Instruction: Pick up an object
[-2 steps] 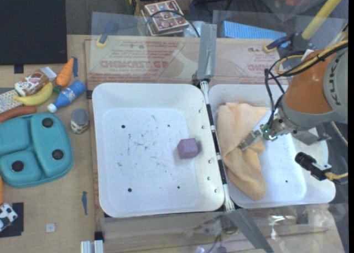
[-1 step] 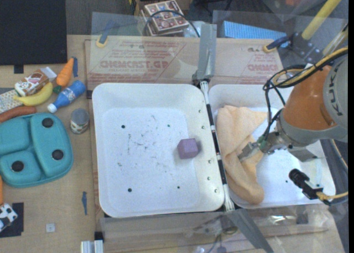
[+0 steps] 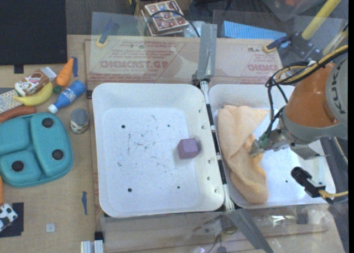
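Note:
A purple cube (image 3: 188,148) lies in the left bin (image 3: 110,103), right of its middle. A crumpled yellow-orange cloth (image 3: 240,152) fills the left side of the right bin (image 3: 293,188), running from the back to the front. My gripper (image 3: 258,148) is down in the right bin at the cloth's right edge, its tip touching or pressing into the fabric. The fingertips are too small and too mixed with the cloth to read. The grey arm with its orange band (image 3: 312,100) comes in from the right above it.
Left of the bins on the bench lie a teal tray (image 3: 34,149), a small grey can (image 3: 79,120), a blue bottle (image 3: 67,96), a banana (image 3: 34,96) and other toy food. A cardboard sheet (image 3: 144,61) stands behind the bins.

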Tool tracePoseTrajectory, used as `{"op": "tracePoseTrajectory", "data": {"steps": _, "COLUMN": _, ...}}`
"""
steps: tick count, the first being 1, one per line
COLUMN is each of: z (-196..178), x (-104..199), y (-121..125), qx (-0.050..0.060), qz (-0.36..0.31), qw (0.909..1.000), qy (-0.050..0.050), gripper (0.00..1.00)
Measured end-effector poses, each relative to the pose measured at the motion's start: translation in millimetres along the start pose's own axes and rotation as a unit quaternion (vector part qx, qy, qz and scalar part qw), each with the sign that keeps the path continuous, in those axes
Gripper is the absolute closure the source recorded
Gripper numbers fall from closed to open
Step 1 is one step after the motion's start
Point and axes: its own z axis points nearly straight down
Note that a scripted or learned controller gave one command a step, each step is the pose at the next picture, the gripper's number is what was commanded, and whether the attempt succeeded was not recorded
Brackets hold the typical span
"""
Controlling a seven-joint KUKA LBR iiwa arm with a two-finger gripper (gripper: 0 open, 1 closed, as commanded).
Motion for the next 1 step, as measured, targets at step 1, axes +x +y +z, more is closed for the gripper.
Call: {"op": "tracePoseTrajectory", "data": {"steps": 1, "z": -84.5, "x": 53.5, "y": 66.7, "qx": 0.007, "qz": -0.016, "qw": 0.9998, "qy": 0.002, "gripper": 1.00}}
